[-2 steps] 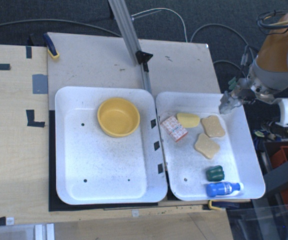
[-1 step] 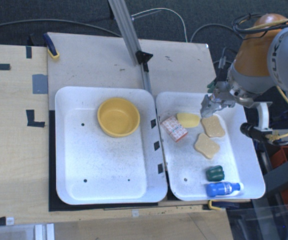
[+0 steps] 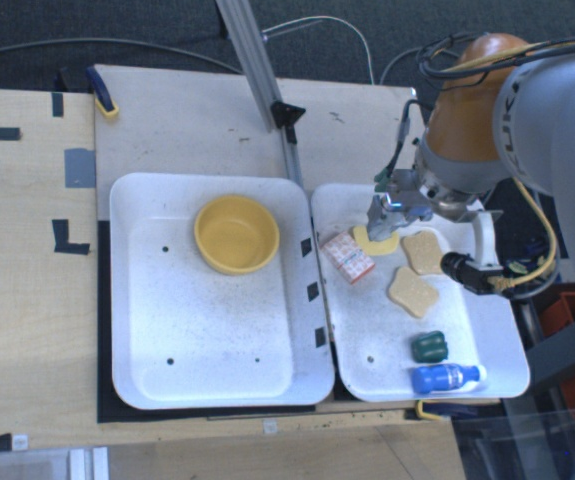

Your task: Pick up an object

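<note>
No legible text, number or brand mark is present. The small carton [image 3: 348,256] in the right bin [image 3: 497,353] carries a red-and-white printed pattern — too small to read. The blue bottle [image 3: 445,377] shows a pale band near its cap — any lettering there cannot be resolved.

Grey rounded arm casing [image 3: 552,118] with orange band [image 3: 472,98]; black and yellow cables [image 3: 527,268] looped alongside; small metallic gripper [image 3: 385,218] with blue accents.
</note>
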`<action>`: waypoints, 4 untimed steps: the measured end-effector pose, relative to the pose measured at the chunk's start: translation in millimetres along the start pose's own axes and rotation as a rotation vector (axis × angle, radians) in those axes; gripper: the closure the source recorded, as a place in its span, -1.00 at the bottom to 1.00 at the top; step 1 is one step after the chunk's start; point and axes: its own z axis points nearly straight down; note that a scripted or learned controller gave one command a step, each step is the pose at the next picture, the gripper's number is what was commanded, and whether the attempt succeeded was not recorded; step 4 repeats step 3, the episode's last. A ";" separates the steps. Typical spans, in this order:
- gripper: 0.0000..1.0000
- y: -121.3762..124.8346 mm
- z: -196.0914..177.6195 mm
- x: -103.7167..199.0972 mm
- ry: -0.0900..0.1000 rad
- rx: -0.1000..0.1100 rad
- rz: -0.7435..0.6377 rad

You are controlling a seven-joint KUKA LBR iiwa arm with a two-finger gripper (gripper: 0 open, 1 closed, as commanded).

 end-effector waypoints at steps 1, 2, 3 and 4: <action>1.00 -6.6 3.6 45.3 0.000 0.000 0.000; 1.00 -6.0 -9.8 100.1 0.001 -0.002 -0.002; 1.00 -18.8 -20.1 149.4 0.001 -0.001 -0.002; 1.00 -18.8 -20.1 149.4 0.001 -0.001 -0.002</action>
